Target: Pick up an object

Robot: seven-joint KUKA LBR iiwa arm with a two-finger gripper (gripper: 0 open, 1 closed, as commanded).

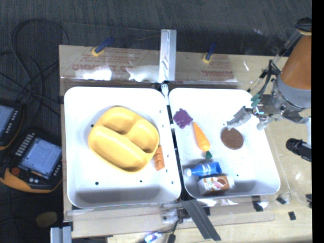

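So the fingers (242,117) are hovering over the right bin (263,151) just above the brown disc (232,138), can't tell if they're spread or pinched.

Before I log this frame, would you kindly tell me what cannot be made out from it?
- The claw: too small and blurred in the camera view to tell whether it is open or shut.
- The small orange block in the left white bin: partly tucked under the big yellow plastic bun shape.
- The label on the carton with a brown and white wrapper: too small to read.
- The grey arm: cut off by the right edge.
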